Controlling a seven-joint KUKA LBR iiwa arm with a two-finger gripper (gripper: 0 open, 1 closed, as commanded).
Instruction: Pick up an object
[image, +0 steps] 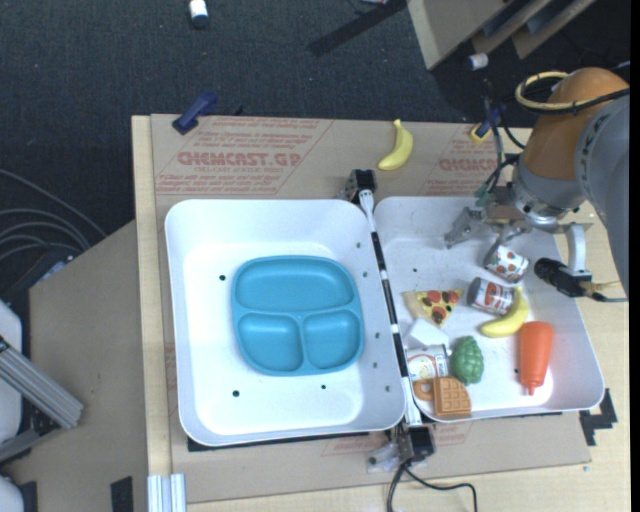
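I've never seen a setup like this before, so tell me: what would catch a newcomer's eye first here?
Probably the big blue divided plate, alone in the left white bin. Next, the bright toy food clustered in the right bin: an orange carrot, a banana, a pizza slice and green broccoli. Above them the gripper reaches in from the right, and a second banana lies outside on the board.

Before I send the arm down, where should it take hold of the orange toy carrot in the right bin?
Grip the orange toy carrot across its thick upper body, coming straight down from above. It lies flat, running lengthwise toward the bin's near wall, so the jaws should close across its width. The yellow toy banana crowds its top left; go mid-length.
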